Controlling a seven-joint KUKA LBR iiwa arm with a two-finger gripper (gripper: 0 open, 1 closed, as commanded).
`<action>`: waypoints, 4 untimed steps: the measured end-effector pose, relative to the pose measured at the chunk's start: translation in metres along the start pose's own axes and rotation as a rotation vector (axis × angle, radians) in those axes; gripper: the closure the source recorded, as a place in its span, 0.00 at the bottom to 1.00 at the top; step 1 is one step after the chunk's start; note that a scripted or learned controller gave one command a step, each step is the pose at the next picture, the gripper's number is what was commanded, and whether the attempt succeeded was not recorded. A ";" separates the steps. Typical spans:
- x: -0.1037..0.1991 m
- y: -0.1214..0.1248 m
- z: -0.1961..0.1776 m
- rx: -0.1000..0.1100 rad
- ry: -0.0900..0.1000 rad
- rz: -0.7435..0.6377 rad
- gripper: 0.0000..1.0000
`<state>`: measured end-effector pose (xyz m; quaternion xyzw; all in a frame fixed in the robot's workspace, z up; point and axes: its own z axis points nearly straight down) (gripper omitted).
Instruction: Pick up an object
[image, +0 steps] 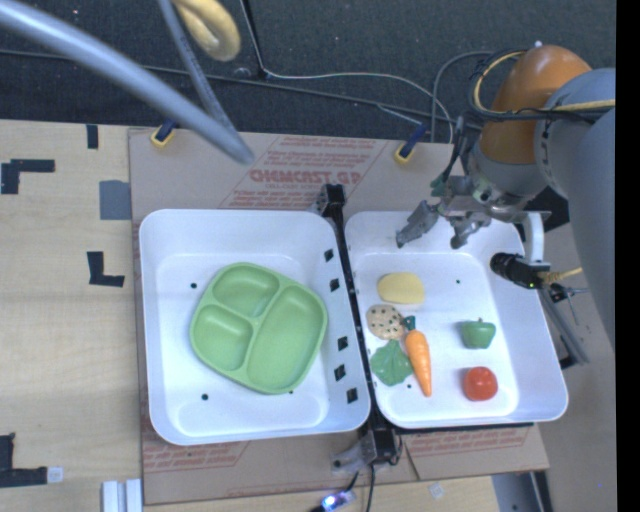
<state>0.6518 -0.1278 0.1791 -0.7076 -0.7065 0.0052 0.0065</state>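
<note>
Over the right bin's (520, 400) twelve o'clock edge, your gripper (437, 231) hangs with its two fingers spread apart and nothing between them. Below it, toward six o'clock, you see a yellow piece (400, 289), a cookie (384, 321), a carrot (418, 362) on a green leaf (390, 366), a green pepper (479, 333) and a tomato (481, 383). At nine o'clock, the left bin (165, 300) holds a green divided plate (259, 327).

Left bin (165, 300): green divided plate (259, 326). Right bin (520, 330): yellow piece (400, 289), cookie (383, 321), carrot (419, 361), green pepper (478, 333), tomato (481, 383). Gripper (438, 232), fingers spread, hangs above right bin's far edge.
</note>
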 end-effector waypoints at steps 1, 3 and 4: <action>0.000 0.003 -0.010 -0.015 -0.002 -0.004 0.00; 0.001 0.013 0.097 -0.016 -0.004 -0.004 0.00; 0.001 0.013 0.084 -0.017 -0.005 -0.005 1.00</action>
